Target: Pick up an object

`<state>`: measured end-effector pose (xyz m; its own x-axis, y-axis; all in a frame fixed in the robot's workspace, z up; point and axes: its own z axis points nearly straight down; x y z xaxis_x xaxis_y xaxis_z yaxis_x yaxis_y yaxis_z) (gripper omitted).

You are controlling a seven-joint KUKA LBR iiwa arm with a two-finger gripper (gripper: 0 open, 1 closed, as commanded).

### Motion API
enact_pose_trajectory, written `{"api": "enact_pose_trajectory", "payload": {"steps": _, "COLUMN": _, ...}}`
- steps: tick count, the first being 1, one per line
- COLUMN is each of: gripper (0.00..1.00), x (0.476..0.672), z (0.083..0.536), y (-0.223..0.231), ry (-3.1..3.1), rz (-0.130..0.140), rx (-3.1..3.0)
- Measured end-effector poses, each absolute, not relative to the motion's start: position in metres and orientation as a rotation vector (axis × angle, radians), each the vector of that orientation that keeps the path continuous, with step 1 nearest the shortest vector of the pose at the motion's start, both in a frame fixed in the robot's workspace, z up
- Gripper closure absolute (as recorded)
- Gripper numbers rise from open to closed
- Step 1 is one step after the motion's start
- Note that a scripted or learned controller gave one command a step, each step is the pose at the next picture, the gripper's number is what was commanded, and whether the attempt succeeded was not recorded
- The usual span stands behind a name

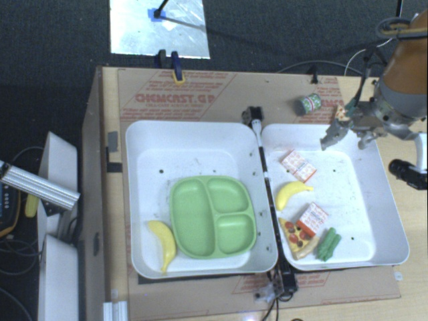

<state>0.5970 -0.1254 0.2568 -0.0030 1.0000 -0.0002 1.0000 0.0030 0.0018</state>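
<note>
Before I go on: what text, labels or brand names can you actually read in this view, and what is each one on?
"CHEMCAST GP", red print on the brown board under the bins; smaller red lines around it are too blurred to read.
Small green can: label too small to read.
Two red-and-white cartons: print too small to read.

Both bins, left and right, appear as smooth white plastic with a slight sheen. The divided green plate looks like matt plastic. The bench sheet resembles brown cardboard with red print. The two bananas have a smooth, plastic-looking yellow finish. The small boxes look like printed card.
</note>
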Motion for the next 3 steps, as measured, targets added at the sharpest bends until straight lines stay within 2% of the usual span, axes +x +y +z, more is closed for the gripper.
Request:
{"api": "enact_pose_trajectory", "payload": {"steps": 1, "gripper": 0.00, "x": 0.519, "z": 0.174, "y": -0.166, "ry": 2.222, "rz": -0.001, "rx": 2.220}}
{"api": "enact_pose_trajectory", "payload": {"steps": 2, "gripper": 0.00, "x": 0.588, "z": 0.157, "y": -0.087, "ry": 2.226, "rz": 0.003, "rx": 2.216}}
{"api": "enact_pose_trajectory", "payload": {"steps": 3, "gripper": 0.00, "x": 0.553, "z": 0.084, "y": -0.085, "ry": 2.223, "rz": 0.001, "rx": 2.219}}
